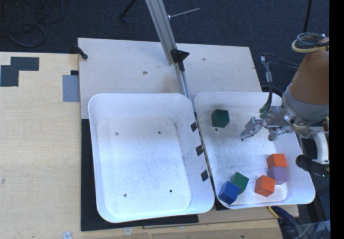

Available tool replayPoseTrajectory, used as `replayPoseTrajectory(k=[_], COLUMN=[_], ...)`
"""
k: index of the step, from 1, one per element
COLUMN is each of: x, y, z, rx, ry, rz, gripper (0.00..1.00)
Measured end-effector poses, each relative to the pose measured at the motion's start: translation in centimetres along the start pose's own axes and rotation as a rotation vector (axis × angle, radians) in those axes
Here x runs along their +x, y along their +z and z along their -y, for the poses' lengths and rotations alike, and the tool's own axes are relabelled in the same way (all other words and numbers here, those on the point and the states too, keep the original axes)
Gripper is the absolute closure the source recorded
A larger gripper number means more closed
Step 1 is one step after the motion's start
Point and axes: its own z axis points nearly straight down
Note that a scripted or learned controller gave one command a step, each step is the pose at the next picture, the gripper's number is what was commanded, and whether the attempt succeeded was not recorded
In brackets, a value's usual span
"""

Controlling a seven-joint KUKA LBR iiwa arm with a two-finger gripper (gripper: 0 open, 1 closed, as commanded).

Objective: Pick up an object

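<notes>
The right bin (pixel 243 101) holds several blocks. A dark green cube (pixel 220 118) sits near its upper left. Near the front edge lie a blue cube (pixel 228 192) and a green cube (pixel 239 181), touching each other. Close to the right wall are an orange cube (pixel 264 185), a purple cube (pixel 278 174) and a second orange cube (pixel 277 160). My gripper (pixel 262 129) hangs over the middle of this bin, right of the dark green cube, with its fingers spread apart. Nothing lies between them.
The left bin (pixel 107 125) sits beside the right one, with a row of black clips (pixel 198 149) along the shared wall. A slanted aluminium bar (pixel 161 23) rises behind the bins. The arm's grey and orange body (pixel 309 87) overhangs the right bin's right edge.
</notes>
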Motion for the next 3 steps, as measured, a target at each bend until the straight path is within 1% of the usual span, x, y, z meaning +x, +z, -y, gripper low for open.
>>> replayPoseTrajectory(k=[1, 2, 3], x=[0.3, 3.5, 3.9], y=[12.0, 12.0, 12.0], z=[-5.7, -10.3, -11.9], rx=[0.005, -0.001, -0.002], ry=[-0.008, -0.008, -0.005], rz=[-0.001, -0.001, 0.000], gripper=[0.00, 0.00, 0.00])
